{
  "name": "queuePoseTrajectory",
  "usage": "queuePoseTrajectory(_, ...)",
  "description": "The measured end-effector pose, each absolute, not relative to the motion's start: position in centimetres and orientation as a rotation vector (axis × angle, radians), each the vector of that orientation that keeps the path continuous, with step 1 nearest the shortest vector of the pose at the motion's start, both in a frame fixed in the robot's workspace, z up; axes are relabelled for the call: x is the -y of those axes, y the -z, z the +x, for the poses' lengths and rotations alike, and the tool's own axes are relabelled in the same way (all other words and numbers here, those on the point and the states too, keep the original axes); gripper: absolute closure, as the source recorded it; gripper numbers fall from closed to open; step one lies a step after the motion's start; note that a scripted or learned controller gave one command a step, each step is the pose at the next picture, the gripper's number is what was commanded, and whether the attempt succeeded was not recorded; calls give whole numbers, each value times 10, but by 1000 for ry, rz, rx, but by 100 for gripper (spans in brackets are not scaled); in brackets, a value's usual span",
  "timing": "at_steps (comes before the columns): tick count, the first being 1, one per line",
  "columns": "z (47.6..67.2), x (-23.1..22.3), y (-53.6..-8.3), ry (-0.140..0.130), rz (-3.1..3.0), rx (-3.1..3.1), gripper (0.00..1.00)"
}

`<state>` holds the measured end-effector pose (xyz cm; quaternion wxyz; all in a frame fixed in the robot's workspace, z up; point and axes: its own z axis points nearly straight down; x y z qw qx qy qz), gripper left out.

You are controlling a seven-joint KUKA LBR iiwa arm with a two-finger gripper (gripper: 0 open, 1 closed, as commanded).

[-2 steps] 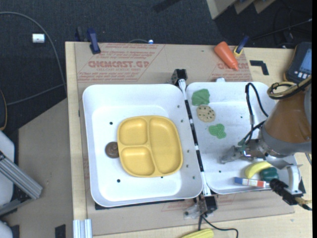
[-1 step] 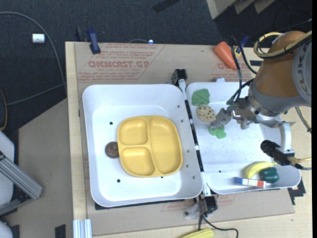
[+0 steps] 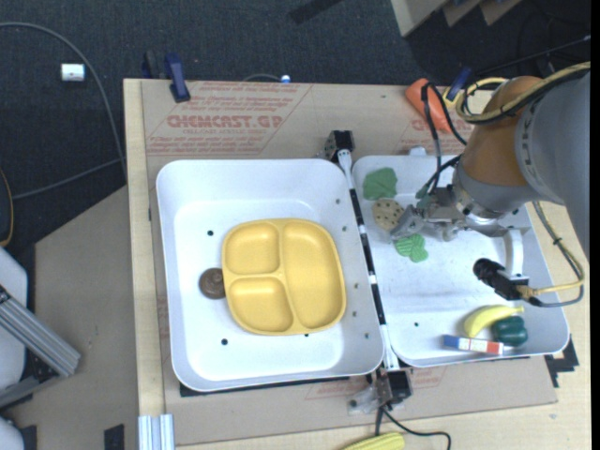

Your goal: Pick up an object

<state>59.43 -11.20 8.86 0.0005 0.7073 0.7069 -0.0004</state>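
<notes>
The arm reaches in from the right over the right bin (image 3: 441,307). My gripper (image 3: 417,221) hangs low at the bin's upper left part, right above a small green leafy piece (image 3: 411,247) and beside a speckled round cookie (image 3: 385,215). A larger green leafy piece (image 3: 380,183) lies just behind them. Nothing shows between the fingers. At the bin's front right lie a yellow banana (image 3: 480,320), a dark green round thing (image 3: 511,330) and a marker with red and blue ends (image 3: 473,345).
The left bin (image 3: 187,251) holds a yellow three-part plate (image 3: 281,277) with a brown round thing (image 3: 212,283) at its left edge. A black ridge (image 3: 366,251) divides the bins. Cables and an orange tool (image 3: 424,97) sit behind the right bin.
</notes>
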Motion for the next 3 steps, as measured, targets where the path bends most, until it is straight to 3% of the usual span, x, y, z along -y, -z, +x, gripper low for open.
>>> queuePoseTrajectory(1, 579, 96, -84, 2, 2222, -2224, 0)
queuePoseTrajectory(2, 579, 96, -94, 0, 2221, -2224, 100)
queuePoseTrajectory(3, 601, 45, -185, -2, 2219, -2222, 100)
